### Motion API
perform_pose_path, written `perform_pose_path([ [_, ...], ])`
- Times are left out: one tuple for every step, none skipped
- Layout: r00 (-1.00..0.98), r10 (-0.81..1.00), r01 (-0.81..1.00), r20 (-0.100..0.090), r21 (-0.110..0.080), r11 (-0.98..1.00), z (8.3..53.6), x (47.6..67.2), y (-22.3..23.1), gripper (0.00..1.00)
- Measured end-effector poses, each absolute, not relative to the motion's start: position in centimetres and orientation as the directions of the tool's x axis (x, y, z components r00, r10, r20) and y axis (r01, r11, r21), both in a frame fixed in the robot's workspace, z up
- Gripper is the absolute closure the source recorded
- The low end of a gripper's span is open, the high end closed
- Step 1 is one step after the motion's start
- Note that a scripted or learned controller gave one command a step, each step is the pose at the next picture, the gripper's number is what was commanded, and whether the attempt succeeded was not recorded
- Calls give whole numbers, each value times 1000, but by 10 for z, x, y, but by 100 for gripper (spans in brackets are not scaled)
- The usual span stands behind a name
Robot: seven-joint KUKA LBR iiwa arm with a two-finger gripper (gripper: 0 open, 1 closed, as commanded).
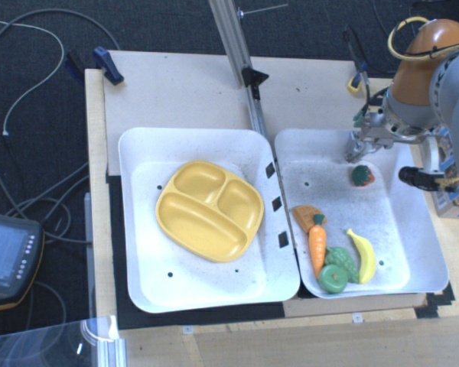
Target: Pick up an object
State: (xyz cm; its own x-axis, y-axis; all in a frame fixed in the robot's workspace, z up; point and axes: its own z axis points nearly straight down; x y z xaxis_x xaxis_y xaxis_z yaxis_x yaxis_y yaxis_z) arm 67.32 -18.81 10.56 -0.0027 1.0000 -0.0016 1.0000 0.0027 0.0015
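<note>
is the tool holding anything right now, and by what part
Nothing shows in the tool. It hangs above the right bin, and the small red and green toy lies apart, just below it.

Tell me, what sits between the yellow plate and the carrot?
In the camera view, the two bins' touching rims separate the yellow plate from the carrot.

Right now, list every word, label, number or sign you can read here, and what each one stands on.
No text reads in this view.
Handheld screen at the left edge: glowing, too blurred to read.
Yellow tray: no markings.
White bins: no labels.
Arm: no legible marking.
</note>
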Motion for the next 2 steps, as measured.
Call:
perform_pose_path([
  [-1, 1000, 1000, -1, 7, 1, 150, 677, -189, 100],
  [0, 1000, 1000, -2, 7, 0, 197, 674, -192, 100],
])
